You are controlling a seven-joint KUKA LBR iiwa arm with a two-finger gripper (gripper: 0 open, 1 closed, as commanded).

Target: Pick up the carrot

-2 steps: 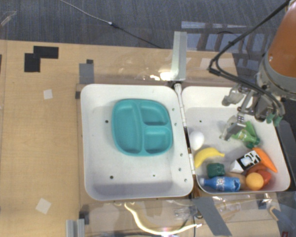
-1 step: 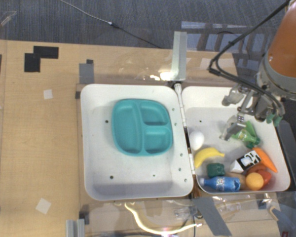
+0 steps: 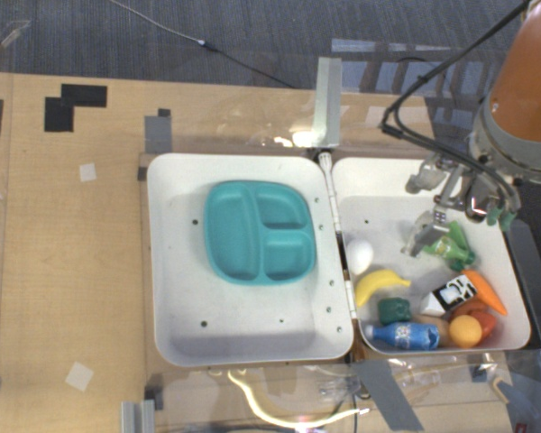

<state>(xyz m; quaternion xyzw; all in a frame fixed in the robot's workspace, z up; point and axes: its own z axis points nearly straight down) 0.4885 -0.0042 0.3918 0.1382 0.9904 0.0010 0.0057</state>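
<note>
The carrot (image 3: 487, 292) lies in the right bin (image 3: 379, 197) near its right wall, orange body pointing to the lower right. Its green leafy top (image 3: 454, 245) points up and left. My gripper (image 3: 433, 230) hangs from the grey and orange arm over the middle right of that bin. It sits just left of the carrot's leaves and touches or nearly touches them. The carrot's body rests on the bin floor, apart from the gripper.
A black-and-white block (image 3: 454, 291), an orange ball (image 3: 466, 331) and a red item (image 3: 479, 314) crowd the carrot. A banana (image 3: 380, 285), white egg (image 3: 359, 255), dark green item (image 3: 395, 310) and blue bottle (image 3: 404, 336) lie to the left. The left bin holds a teal divided plate (image 3: 259, 231).
</note>
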